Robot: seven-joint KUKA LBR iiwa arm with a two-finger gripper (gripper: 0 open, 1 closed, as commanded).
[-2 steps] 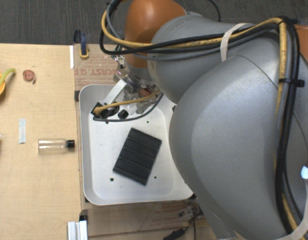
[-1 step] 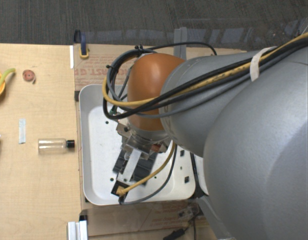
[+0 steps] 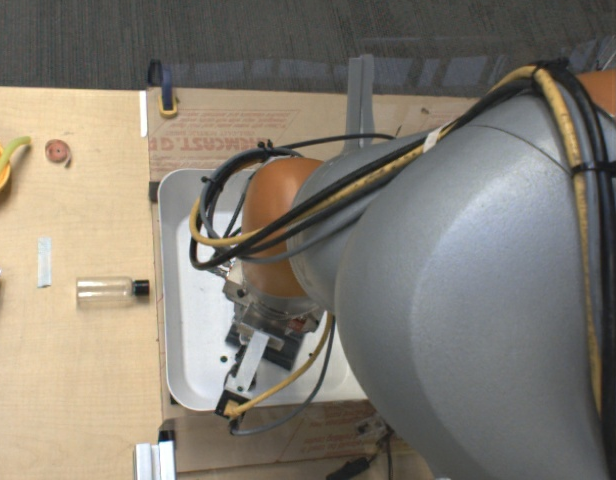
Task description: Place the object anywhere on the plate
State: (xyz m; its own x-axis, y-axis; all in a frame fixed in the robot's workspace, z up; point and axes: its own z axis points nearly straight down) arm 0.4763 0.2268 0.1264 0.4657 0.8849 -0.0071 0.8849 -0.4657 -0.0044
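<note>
one grey arm [image 3: 468, 268] bends low, tool [image 3: 250, 353] inside the white bin [image 3: 183, 298].

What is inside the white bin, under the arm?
The bin shows a bare white floor on its left side and the pincer hanging low over it. The arm covers the rest, so any plate or object there cannot be seen.

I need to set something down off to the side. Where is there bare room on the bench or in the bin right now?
Bare bench lies below the clear bottle, left of the white bin. Another patch sits between the small red disc and the bin's top corner. The bin's left strip is bare; the arm and gripper crowd the rest.
</note>
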